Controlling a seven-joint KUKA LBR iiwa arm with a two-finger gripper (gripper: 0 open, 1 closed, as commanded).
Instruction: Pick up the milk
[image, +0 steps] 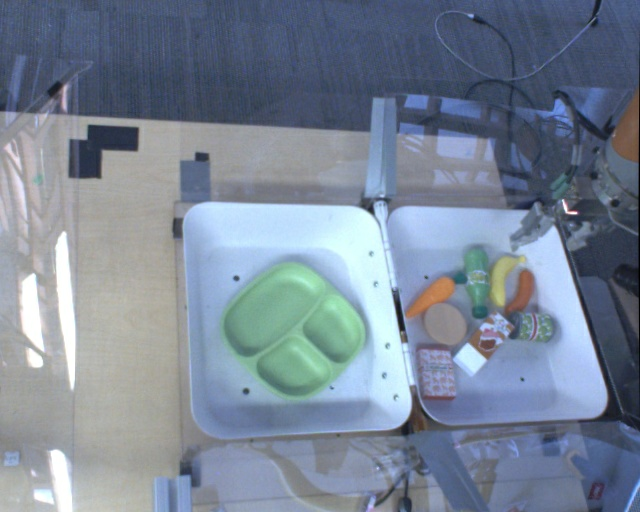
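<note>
White bin (590, 395) on the right carries the milk (492, 334) mid-floor, gripper (540, 225) poised over its far-right corner, grip state unclear.

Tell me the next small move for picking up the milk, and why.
Probably shift the gripper toward the view's lower left, over the small white and orange milk carton. The gripper is by the right white bin's far rim, while the carton lies mid-bin beside the round tan disc.

The milk (481, 348) is a small carton, white with an orange-red top, lying tilted at the right bin's (590, 395) centre, its top pointing toward 1 o'clock.
</note>
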